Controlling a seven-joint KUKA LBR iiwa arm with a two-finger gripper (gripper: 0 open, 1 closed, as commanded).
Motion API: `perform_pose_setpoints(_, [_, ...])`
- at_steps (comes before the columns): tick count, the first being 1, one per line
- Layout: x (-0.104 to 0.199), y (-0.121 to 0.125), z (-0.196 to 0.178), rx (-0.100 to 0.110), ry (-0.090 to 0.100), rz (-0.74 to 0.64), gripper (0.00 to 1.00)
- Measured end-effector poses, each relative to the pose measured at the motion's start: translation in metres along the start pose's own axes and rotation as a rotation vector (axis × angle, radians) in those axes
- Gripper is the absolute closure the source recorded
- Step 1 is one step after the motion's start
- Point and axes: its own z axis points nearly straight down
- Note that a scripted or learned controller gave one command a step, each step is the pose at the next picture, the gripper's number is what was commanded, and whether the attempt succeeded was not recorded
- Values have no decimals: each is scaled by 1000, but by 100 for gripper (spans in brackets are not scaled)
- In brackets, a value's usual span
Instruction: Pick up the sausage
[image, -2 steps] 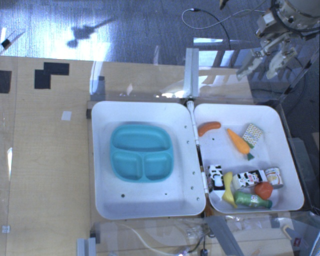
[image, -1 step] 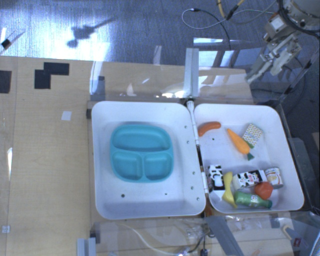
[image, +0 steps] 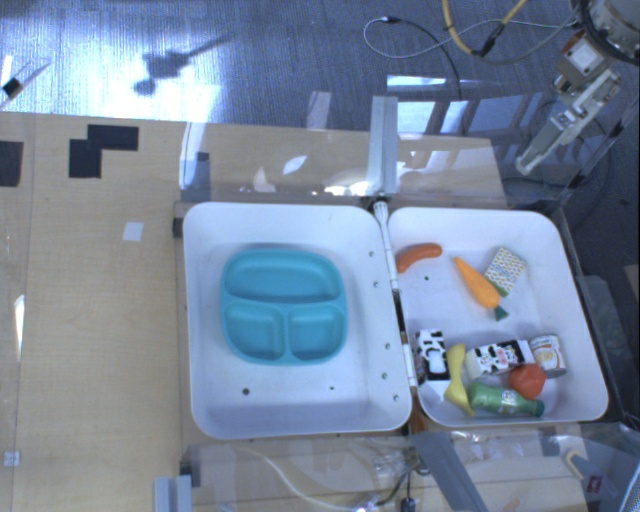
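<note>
The sausage (image: 418, 256), orange-red and short, lies by itself in the right bin (image: 560, 250) near its upper left corner, close to the divider between the bins. My gripper (image: 537, 152) hangs at the upper right, outside and beyond the right bin's far edge, well away from the sausage and high above the bench.
The right bin also holds a carrot (image: 478, 285), a patterned packet (image: 505, 269), two small milk cartons (image: 430, 355), a banana (image: 456, 378), a green bottle (image: 505, 402), a tomato (image: 527, 380) and a can (image: 547, 355). A teal divided plate (image: 283, 305) sits in the left bin (image: 210, 400).
</note>
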Motion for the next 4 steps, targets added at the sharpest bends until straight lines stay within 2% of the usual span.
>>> perform_pose_setpoints(1, [18,12,0,1,2,-525,0])
perform_pose_setpoints(2, [40,33,0,3,4,-760,0])
perform_pose_setpoints(3, [90,61,-1,3,6,-766,0])
perform_pose_setpoints(4, [89,57,-15,18,18,-771,100])
